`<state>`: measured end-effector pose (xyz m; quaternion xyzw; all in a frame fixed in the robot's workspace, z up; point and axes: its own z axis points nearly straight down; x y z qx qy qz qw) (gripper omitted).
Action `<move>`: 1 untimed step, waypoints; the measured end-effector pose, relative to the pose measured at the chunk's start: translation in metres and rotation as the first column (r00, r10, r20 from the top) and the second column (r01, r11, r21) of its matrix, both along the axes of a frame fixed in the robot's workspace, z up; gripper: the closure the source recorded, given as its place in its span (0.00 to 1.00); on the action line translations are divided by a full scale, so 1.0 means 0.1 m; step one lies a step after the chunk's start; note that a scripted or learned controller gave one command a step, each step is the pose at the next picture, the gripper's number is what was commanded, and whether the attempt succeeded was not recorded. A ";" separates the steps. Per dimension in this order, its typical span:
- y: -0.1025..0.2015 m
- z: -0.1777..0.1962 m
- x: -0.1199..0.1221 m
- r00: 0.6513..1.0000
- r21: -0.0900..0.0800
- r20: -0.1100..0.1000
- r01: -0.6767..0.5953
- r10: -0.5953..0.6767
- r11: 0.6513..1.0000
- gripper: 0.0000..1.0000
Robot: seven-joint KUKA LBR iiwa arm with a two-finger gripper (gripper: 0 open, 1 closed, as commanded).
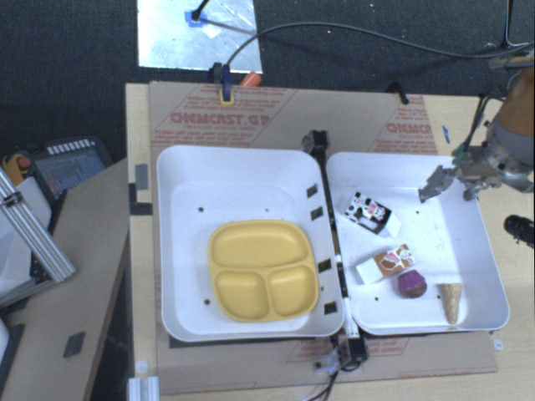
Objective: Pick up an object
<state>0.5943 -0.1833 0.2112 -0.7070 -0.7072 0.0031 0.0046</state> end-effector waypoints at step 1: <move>0.01 0.08 0.03 1.000 -0.002 0.012 -0.003 0.003 1.000 0.00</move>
